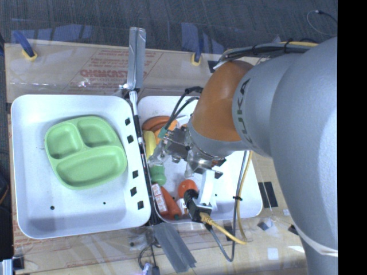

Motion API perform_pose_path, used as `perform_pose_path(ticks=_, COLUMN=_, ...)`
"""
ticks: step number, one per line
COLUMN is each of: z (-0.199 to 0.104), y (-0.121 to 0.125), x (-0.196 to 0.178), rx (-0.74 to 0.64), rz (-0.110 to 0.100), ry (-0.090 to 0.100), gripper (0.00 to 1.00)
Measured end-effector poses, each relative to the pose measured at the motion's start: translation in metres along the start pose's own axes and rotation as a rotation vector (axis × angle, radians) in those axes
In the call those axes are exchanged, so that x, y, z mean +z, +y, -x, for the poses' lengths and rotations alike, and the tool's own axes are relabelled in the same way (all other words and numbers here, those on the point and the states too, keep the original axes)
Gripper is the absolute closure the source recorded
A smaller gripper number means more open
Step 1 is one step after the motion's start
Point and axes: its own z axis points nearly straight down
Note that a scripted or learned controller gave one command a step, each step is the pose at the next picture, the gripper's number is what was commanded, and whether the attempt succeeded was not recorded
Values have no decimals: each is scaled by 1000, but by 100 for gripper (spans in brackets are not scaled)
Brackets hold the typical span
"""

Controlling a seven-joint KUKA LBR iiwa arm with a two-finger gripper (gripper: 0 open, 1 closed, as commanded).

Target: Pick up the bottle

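A red bottle (162, 201) with a white label lies on its side in the front left corner of the right bin (250, 209). My gripper (165, 152) hangs low over that bin's left side, above a yellow item (149, 143) and a green item (156, 175), a short way behind the bottle. The grey arm and its orange band (221, 105) cover most of the right bin. I see nothing of the bottle in the gripper.
An orange item (155, 122) lies at the back of the right bin and an orange-red round thing (187, 188) near the bottle. The left bin (28, 211) bears a green divided plate (86, 150). A black-marked divider (136, 165) separates the bins.
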Motion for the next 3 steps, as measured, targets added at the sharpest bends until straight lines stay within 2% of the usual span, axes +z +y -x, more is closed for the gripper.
perform_pose_path(ticks=1, z=-23, y=-10, x=36, rx=-319, rz=-6, ry=-1, gripper=0)
perform_pose_path(ticks=2, z=-29, y=-6, x=14, rx=-537, rz=-2, ry=-1, gripper=0)
perform_pose_path(ticks=3, z=-115, y=-18, x=132, rx=-722, rz=9, ry=4, gripper=0)
